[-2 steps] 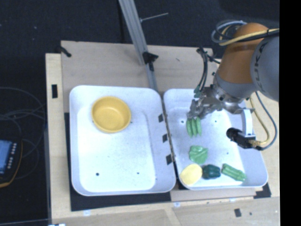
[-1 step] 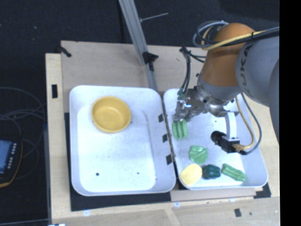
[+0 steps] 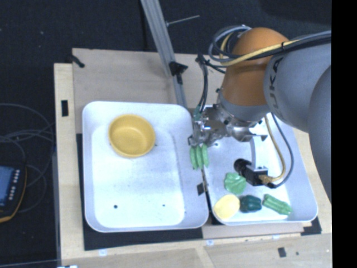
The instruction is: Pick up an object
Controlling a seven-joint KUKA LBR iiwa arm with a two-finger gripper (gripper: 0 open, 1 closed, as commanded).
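Note:
My gripper [image 3: 199,146] hangs over the rim where the two white bins meet, reaching in from the right. A light green, elongated object [image 3: 198,157] sits between its fingertips and hangs down over the left edge of the right bin [image 3: 298,175]. The fingers are shut on its upper end. In the right bin's near part lie a pale green piece [image 3: 235,182], a yellow round object [image 3: 226,206], a dark green object [image 3: 250,203] and a green elongated object [image 3: 276,204].
A yellow bowl [image 3: 131,135] stands in the far left part of the left bin [image 3: 139,205]. A grey metal post [image 3: 162,38] slants up behind the bins. The bulky arm covers the far part of the right bin.

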